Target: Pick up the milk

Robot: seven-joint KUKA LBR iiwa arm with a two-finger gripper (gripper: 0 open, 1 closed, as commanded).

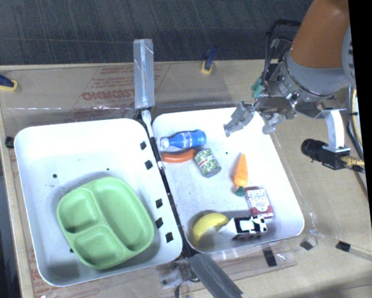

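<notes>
Bench print unreadable (mirrored); milk (251,227) cow-patterned.

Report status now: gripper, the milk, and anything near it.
Gripper open, above right bin's far edge, holding nothing. Milk carton lies at near edge, untouched. Banana and red carton crowd it.

Green tray (104,221), orange carrot (240,169) (milk (251,226) black-and-white).

milk (251,226) – banana (208,225) left | red carton (258,202) above – crowded
</notes>
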